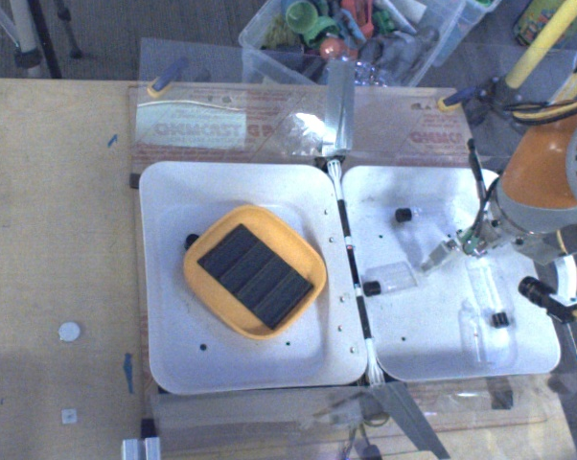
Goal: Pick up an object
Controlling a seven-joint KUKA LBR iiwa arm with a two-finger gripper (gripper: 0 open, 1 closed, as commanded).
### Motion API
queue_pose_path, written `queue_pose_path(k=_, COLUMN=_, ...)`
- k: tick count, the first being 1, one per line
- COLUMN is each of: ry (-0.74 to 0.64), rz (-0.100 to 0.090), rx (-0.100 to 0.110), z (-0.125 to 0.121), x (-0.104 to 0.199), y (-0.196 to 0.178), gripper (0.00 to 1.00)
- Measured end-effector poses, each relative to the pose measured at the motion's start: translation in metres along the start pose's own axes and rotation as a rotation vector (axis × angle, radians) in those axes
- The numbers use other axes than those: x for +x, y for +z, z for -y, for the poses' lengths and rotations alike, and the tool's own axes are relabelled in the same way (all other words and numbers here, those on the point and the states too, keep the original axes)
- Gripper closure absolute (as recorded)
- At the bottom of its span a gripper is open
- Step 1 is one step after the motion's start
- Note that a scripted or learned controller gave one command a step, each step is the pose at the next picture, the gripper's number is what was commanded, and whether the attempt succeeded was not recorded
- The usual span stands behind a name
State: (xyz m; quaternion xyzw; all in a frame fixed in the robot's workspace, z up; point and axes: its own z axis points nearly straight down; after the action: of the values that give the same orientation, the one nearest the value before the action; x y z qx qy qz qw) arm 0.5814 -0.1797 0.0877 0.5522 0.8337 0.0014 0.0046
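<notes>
Gripper (440, 254) hovering low in right bin (528, 357), state impossible to tell | clear plastic bottles (480, 319) lying just beside it | progress: nothing lifted, grasp pending

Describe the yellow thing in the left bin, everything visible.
The yellow object is a rounded-square, cushion-like pad with a dark slatted rectangular panel on its top face, in about three strips. It lies flat, turned diagonally, near the middle of the left bin, resting on the floor. A small dark bit shows at its upper-left edge. Nothing else touches it.
</notes>
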Motion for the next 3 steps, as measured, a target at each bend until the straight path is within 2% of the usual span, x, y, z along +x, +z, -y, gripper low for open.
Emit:
queue_pose_path(k=1, ry=-0.046, rz=-0.007, rx=0.007, z=0.108, x=0.005, y=-0.07, gripper=0.0)
queue_pose_path(k=2, ry=-0.171, rz=-0.002, rx=0.003, z=0.063, x=0.018, y=-0.146, gripper=0.0)
queue_pose_path(k=3, ry=-0.264, rz=-0.007, rx=0.005, z=0.07, x=0.093, y=-0.047, gripper=0.0)
